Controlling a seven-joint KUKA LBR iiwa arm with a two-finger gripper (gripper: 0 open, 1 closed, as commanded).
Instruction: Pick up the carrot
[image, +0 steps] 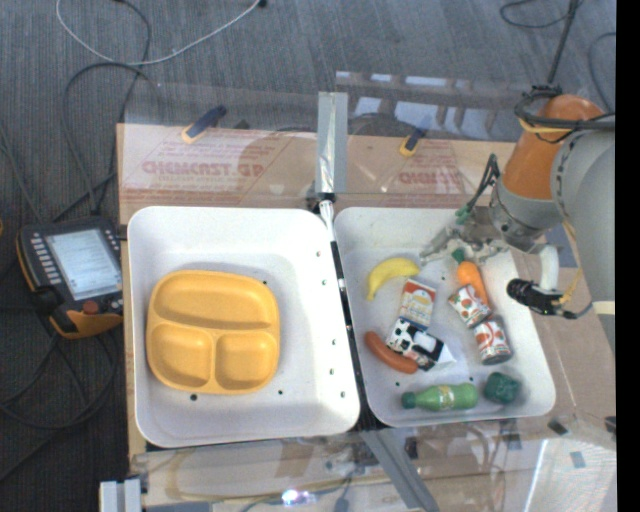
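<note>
Green plastic bottle (441, 398) lies well clear, so I'd centre my spread-fingered gripper (462, 247) over the small orange carrot (471, 279) just beneath its tips, then close.

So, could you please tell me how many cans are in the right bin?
2. One can lies just below the carrot; the other can lies lower right of it, above the green pepper. Another could be hidden under the arm.
</note>
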